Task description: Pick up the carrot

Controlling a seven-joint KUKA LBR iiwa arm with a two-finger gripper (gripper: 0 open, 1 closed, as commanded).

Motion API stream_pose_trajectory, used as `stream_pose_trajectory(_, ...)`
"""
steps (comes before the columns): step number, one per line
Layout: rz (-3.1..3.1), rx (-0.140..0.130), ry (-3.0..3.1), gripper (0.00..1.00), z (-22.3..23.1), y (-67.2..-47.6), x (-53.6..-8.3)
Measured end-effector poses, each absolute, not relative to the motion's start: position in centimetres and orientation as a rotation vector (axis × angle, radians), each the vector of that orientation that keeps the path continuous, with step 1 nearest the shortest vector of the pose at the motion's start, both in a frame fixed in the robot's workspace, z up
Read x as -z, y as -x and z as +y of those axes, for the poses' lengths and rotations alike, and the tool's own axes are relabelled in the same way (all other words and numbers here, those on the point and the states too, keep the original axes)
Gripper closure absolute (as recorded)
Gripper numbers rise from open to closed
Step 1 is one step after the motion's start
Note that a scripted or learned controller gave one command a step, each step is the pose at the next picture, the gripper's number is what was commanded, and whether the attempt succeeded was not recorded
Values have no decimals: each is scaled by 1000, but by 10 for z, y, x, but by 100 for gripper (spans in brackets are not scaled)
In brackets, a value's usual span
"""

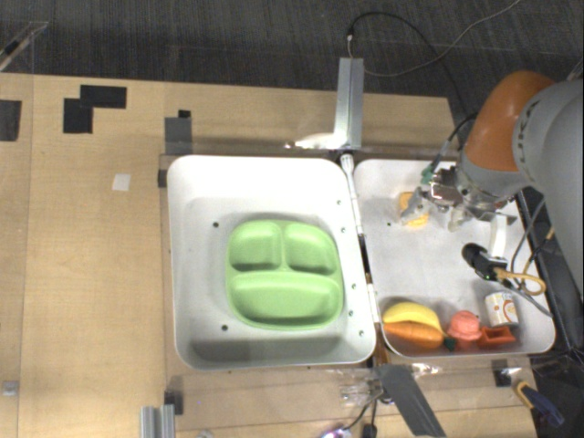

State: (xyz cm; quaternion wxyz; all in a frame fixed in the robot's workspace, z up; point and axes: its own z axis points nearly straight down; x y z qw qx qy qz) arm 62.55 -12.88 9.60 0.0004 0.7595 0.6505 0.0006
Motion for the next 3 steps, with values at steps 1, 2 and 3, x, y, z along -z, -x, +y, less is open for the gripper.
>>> stream_pose_trajectory(1, 1927, -6, -2477, 0, -131, -671, -87)
stream_pose_trajectory(2, 1836, -11, -2543, 0, -120, -624, -88)
stream_pose_trajectory(3, 1843, -3, -2546, 0, -142, -670, -87)
